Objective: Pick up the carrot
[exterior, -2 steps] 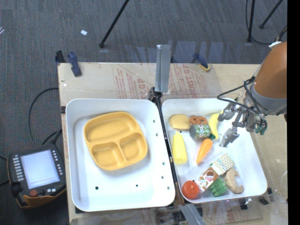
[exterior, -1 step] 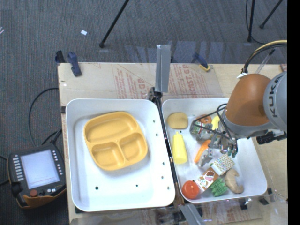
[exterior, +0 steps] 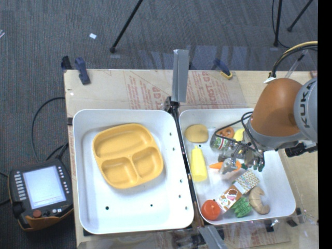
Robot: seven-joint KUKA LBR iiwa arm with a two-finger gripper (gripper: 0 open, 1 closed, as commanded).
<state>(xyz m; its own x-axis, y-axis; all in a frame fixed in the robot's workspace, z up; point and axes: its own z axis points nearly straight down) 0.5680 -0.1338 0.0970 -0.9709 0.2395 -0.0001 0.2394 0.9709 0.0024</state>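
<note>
Fingers (exterior: 234,163) over one carrot (exterior: 216,166)

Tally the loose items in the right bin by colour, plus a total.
Yellow: 3, a round piece, a block, a bit
Orange: 1, carrot
Red: 1, tomato
Green: 1, leafy piece
Tan: 1, lump
Printed: 3, can, two packets
Total: 10
</note>
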